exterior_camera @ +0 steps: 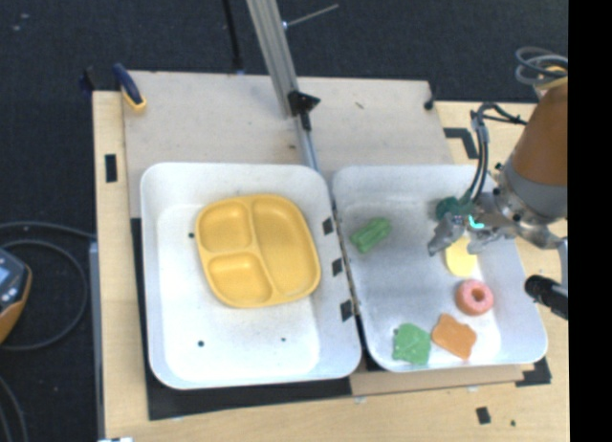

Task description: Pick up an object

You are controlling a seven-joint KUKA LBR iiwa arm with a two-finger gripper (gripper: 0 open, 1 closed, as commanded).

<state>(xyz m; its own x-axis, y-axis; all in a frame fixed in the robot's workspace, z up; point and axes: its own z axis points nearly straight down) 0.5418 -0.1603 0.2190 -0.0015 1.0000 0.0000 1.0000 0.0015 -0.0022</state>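
Grey arm (535, 203) with orange band, looping cables and metal claw (461, 237).

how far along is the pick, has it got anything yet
Done: the gripper has reached the right bin, over the yellow piece. In hand: nothing visibly held. Left: grasping and lifting; the pink ring, orange piece and both green pieces lie on the bin floor.

Matt yellow plastic tray (258, 249); speckled white bins (172, 335)
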